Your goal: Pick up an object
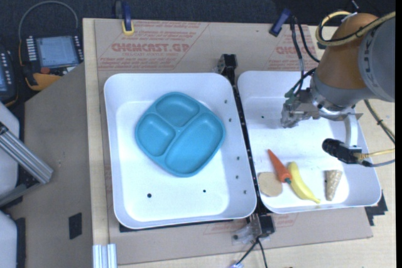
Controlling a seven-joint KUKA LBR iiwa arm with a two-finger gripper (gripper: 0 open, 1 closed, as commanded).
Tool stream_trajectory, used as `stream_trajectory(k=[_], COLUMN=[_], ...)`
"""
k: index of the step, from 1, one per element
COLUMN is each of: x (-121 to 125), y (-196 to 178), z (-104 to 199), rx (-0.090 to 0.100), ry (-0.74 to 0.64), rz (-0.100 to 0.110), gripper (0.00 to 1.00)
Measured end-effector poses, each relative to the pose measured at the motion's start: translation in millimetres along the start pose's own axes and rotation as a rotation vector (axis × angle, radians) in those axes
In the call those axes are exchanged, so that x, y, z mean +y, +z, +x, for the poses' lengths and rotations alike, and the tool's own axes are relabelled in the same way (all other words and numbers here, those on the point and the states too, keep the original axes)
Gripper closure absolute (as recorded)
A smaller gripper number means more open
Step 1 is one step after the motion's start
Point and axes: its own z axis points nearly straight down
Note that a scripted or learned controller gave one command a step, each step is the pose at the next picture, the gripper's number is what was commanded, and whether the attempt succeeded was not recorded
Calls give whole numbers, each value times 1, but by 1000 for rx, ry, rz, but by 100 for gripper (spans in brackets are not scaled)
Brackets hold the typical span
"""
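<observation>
The right bin (264,92) holds an orange carrot (277,164), a yellow banana (303,184), a tan round cookie (271,184) and a beige cone-shaped piece (333,184), all near its front edge. My gripper (293,116) hangs over the middle of that bin, behind the carrot and apart from every object. The arm's orange band (344,59) rises above it at the right.
The left bin (125,198) carries a blue three-compartment plate (181,133). A black clip (227,63) sits at the back between the bins. A black fitting with a cable (342,151) juts from the arm over the right bin.
</observation>
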Motion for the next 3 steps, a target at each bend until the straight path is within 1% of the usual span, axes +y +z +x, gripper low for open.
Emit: stream_trajectory(k=[1, 2, 3], x=[3, 12, 13], y=[-44, -91, -145], z=[-5, -9, -9], rx=[-2, -2, -2], ry=[-1, -2, -2], rz=[-4, -5, -6], gripper=[100, 100, 100])
